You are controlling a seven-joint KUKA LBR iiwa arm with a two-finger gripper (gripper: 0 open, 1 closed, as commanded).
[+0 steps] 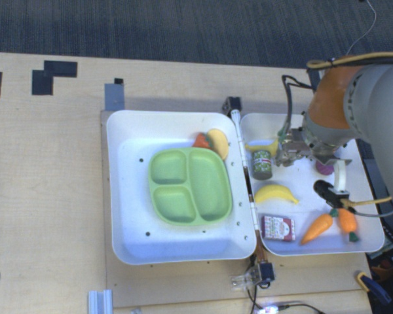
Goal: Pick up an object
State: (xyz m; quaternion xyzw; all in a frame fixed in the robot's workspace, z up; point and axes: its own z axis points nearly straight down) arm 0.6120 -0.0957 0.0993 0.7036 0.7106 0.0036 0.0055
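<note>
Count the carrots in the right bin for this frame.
2. One carrot lies slanted near the right bin's front edge, right of the red box. The second carrot lies just right of it, beside it. The arm covers the bin's far part, so more may be hidden.

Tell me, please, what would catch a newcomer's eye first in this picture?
The bright green divided tray in the middle of the left bin stands out first. Next comes the grey arm with its orange band, reaching in from the right over the right bin, where a yellow banana and two orange carrots lie.
</note>
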